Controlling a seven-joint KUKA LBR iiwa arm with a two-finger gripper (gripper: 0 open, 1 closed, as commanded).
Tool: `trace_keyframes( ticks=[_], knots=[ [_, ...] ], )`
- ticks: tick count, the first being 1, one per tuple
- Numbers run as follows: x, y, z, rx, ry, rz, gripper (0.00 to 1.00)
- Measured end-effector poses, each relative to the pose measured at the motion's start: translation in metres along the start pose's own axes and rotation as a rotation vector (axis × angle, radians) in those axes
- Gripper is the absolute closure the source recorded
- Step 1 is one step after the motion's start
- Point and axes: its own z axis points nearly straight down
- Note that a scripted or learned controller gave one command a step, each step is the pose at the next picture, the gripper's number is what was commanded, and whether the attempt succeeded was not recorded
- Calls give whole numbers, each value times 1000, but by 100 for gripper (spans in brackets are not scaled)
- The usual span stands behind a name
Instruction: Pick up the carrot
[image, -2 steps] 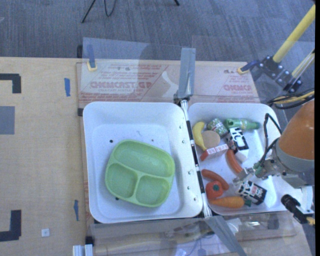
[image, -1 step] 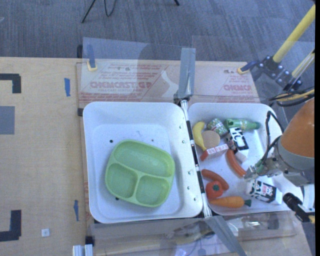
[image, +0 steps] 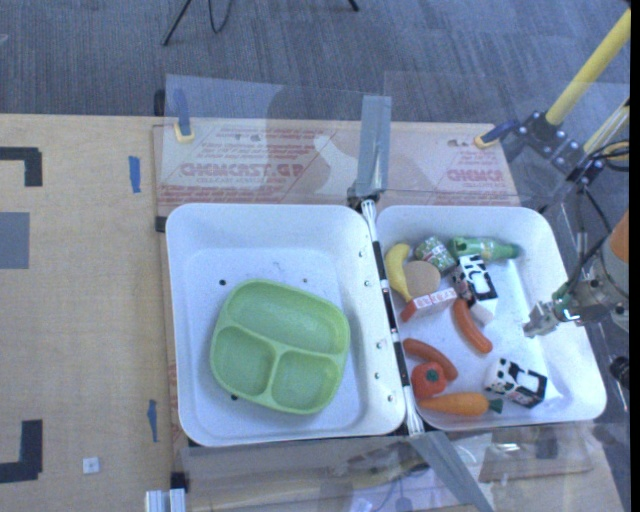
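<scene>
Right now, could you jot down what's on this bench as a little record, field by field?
left bin: green tray with three compartments
right bin: toy foods
carrot: lying near the front wall of the right bin
beside carrot: tomato to its left, cow-print carton to its right
back of right bin: banana, green bottle
claw: over the right bin's right side, apart from the carrot

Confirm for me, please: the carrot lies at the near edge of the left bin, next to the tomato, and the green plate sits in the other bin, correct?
Not quite. The camera view shows the carrot at the near edge of the right bin, next to the tomato; the green plate sits in the other bin, the left one.
</scene>
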Motion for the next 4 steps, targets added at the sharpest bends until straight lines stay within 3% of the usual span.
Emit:
trace_keyframes(
  ticks=[1, 2, 4],
  knots=[
    [32, -9, 3, 3, 2, -26, 100],
    [114, 9, -20, 1, 0, 380, 100],
    [114, 11, -39, 0, -3, 376, 100]
  ],
)
